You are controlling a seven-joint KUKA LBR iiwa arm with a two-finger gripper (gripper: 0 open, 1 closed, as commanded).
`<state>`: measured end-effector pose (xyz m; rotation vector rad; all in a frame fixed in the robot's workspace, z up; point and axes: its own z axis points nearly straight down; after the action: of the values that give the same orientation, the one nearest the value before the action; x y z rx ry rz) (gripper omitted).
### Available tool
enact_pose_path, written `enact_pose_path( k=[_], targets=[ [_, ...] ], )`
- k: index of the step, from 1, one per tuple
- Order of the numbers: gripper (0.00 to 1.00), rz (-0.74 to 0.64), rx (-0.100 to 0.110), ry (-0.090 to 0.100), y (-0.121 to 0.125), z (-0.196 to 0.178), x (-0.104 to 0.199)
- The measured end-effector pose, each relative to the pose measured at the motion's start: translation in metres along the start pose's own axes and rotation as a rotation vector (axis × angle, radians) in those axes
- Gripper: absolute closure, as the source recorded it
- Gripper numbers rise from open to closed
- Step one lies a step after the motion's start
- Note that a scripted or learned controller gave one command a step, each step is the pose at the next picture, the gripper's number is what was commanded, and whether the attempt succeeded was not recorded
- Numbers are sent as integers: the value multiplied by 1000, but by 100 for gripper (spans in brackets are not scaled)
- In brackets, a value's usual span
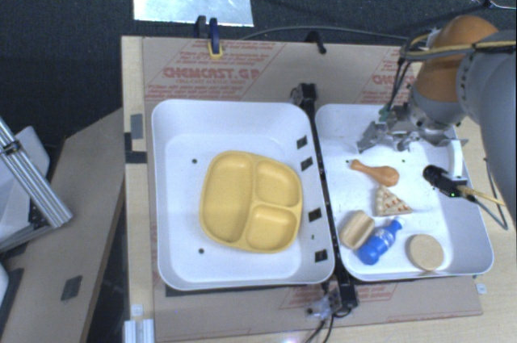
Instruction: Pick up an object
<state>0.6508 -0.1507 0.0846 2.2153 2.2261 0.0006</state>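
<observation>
We look down at a slant on two shallow white bins set side by side on a bench. The left bin (174, 196) holds one thing, a yellow divided tray (251, 202) at its centre, with bare white floor all around it out to the walls.

The right bin (477, 240) is busier. A tan drumstick-shaped toy (375, 170) lies near its centre. Just beside it toward 5 o'clock sits a pale wedge-shaped piece (388, 202). Toward 6 o'clock, near the front wall, a blue bottle (377, 243) lies tilted, touching a tan roll (355, 228) on its 9 o'clock side. A round tan disc (425, 252) rests at 5 o'clock, near the front corner.

The gripper (389, 131) hangs over the bin's back part, toward 12 o'clock from the drumstick and apart from it. We cannot tell how it is set; nothing shows in its grasp. The grey arm enters from 3 o'clock. Open floor remains along the divider side at 9 o'clock.
</observation>
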Motion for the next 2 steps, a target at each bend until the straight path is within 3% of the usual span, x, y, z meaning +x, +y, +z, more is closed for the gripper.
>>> enact_pose_path(
  k=[1,2],
  targets=[
    [100,-2,-5,-1,2,-12,0],
    [100,1,-6,-1,-2,-76,0]
  ],
)
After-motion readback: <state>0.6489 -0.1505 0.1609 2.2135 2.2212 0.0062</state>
